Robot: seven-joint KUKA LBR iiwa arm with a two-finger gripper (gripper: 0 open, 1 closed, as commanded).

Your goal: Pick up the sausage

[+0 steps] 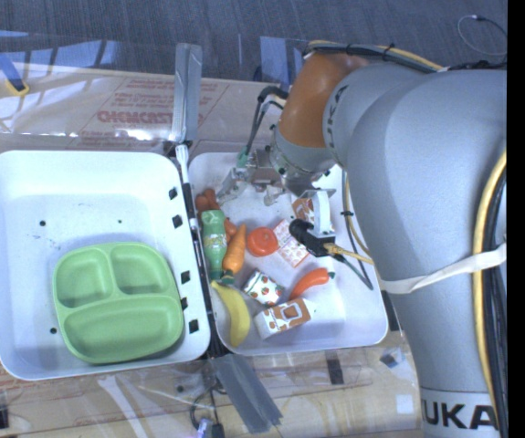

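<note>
A small reddish-brown piece that looks like the sausage (206, 198) lies in the far left corner of the right bin (364, 322), just above a green bottle (213, 241). My gripper (260, 179) hangs over the far end of that bin, a little to the right of the sausage, under the orange band (311, 99) of the arm. Its metal parts are small and cluttered in this view. Nothing can be seen held in it.
The right bin also holds a carrot (235, 250), an orange-red round piece (263, 241), a banana (235, 312), a red pepper-like piece (309, 283) and small cartons (285, 317). A green divided plate (116, 301) lies in the left bin (25, 199). The arm covers the right side.
</note>
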